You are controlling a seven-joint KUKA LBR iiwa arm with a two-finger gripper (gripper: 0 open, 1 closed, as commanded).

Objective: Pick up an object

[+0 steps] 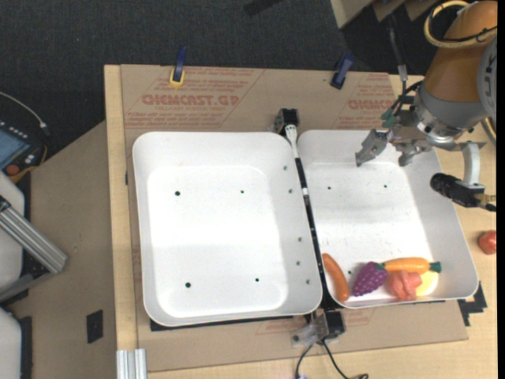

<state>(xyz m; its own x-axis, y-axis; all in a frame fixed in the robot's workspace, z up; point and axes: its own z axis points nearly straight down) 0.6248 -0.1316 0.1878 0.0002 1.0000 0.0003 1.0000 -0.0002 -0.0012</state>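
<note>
We take the right bin (442, 227) as our landmark. To its left, sharing a black hinge line with it, lies the left bin (158, 212), bare white plastic with a few dark drain holes. Both bins sit on a cardboard sheet (237, 89) clamped at its far edge, which we judge keeps the bins from sliding under contact.

Within the right bin, all candidate objects crowd the near edge. From its near-left corner rightward we note an orange sausage-shaped piece (335, 277) leaning along the wall, purple grapes (369, 278) just beside it, then a red piece (402, 285) and a pale yellow piece (427, 285) touching each other, with an orange carrot (410, 265) lying across their far side. We judge the sloped walls gather them there. A small red item (488, 242) rests outside the bin, beyond its right wall.

The gripper (387, 151) hangs over the bin's far edge, well apart from the cluster. Its two fingers stand spread with nothing between them, so we record it as unclosed and empty. We judge the pick not yet begun; the arm must travel toward the near edge and descend, and the tight packing risks a glancing grasp
</note>
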